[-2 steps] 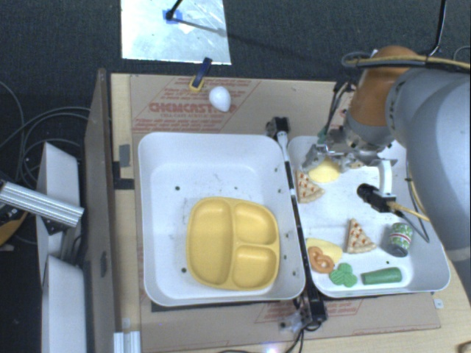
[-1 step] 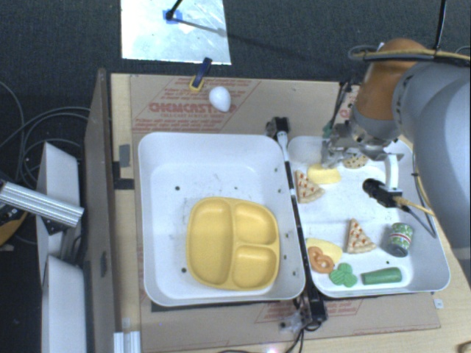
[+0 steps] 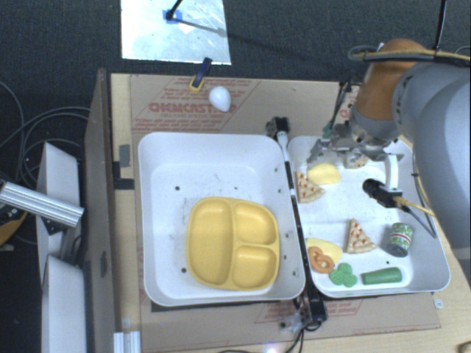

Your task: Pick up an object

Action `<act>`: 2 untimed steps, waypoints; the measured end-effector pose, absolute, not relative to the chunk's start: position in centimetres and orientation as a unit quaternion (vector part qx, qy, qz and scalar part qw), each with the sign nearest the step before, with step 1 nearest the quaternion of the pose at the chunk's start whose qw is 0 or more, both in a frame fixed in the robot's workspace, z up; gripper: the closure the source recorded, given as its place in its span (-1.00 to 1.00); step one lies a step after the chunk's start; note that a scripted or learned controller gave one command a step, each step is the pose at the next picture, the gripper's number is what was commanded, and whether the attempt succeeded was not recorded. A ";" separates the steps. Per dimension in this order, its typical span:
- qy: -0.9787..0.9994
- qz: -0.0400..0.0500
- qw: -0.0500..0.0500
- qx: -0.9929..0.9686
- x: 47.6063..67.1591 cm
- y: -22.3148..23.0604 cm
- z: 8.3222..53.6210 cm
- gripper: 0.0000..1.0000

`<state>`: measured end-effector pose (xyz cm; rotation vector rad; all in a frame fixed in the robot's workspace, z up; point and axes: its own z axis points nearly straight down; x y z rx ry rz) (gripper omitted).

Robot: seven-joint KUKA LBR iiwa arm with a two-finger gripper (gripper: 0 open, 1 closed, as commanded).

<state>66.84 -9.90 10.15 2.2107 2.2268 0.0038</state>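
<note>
Gripper (image 3: 333, 151), its grasp impossible to tell, hangs at the right bin's (image 3: 434, 271) far-left corner, just above a yellow piece (image 3: 324, 173) beside a pizza slice (image 3: 307, 188).

Shallow plastic bins (image 3: 169, 160) white, both. Divided plastic tray (image 3: 234, 242) butter yellow. Toy pizza slices (image 3: 359, 237) tan with red dots. Pale yellow lump (image 3: 324, 173). Toy pretzel (image 3: 321, 259) orange on yellow disc. Toy broccoli (image 3: 342, 275) and cylinder (image 3: 381, 276) green. Small can (image 3: 400, 239) green-labelled. Arm (image 3: 434, 116) grey, orange band (image 3: 386, 79). Cardboard sheet (image 3: 191, 105) tan, red lettering.
</note>
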 end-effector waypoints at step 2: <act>0.709 0.003 0.005 0.705 65.7 -9.0 10.0 1.00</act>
